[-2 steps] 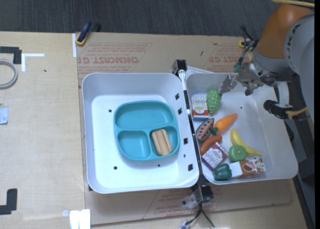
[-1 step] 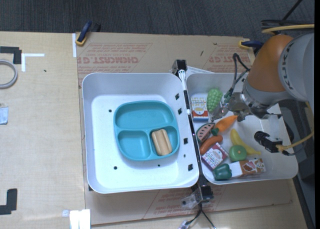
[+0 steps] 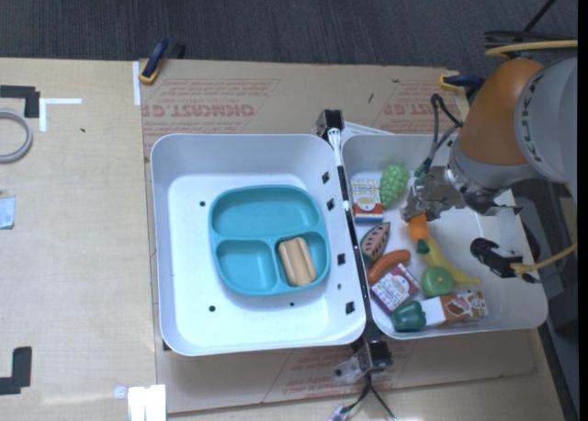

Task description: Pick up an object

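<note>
At the near edge of the brown cardboard bench top (image 3: 83,254), a black clip (image 3: 367,355) sits where the two bins meet.

The right white plastic bin (image 3: 514,313) is full of toy food. Closest in it are a dark green toy pepper (image 3: 409,316) and a flat red and white printed packet (image 3: 464,304), side by side by the near wall. Just behind them are a small red and white wrapped snack (image 3: 393,289) and a round light green toy fruit (image 3: 437,279). A yellow toy banana (image 3: 439,256) runs past that fruit. A long red toy sausage (image 3: 389,263) lies near the wall between the bins. Behind it is a brown striped toy slice (image 3: 375,240).

A small orange toy carrot (image 3: 418,223) lies in the middle of this bin. The grey metal gripper (image 3: 427,200) is right over it, at its far end. I cannot tell how wide or tight its grip is, or if it touches the carrot.

Farther back are a little white and yellow box (image 3: 366,197) and a bumpy light green toy bunch of grapes (image 3: 395,185), close together.

The left white plastic bin (image 3: 175,254) holds a blue-green plastic tray with three parts (image 3: 248,217). A tan toy bread roll (image 3: 296,260) lies in its near right part.

The grey arm with its orange band (image 3: 501,116) comes in from the right. On the far bench edge lies a blue and yellow clip (image 3: 154,59).
</note>
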Controlling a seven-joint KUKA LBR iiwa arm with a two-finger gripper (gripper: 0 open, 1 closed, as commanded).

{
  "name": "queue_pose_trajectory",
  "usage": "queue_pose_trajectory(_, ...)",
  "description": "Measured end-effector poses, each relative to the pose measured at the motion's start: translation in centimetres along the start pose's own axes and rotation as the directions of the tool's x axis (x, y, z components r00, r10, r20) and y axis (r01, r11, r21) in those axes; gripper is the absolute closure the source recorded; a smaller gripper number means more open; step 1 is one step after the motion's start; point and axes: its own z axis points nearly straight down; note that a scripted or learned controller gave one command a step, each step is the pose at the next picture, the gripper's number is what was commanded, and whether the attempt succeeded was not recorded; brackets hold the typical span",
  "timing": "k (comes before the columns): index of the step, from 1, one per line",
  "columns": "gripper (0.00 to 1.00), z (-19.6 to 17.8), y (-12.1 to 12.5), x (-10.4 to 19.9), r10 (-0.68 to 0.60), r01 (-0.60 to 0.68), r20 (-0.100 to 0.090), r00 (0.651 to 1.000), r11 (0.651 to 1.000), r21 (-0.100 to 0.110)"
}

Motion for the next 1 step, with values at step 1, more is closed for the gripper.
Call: queue_pose_trajectory(1,1.00,-8.44,5.11,5.71,-0.007,0.007,0.000,1.000,1.000,0.000)
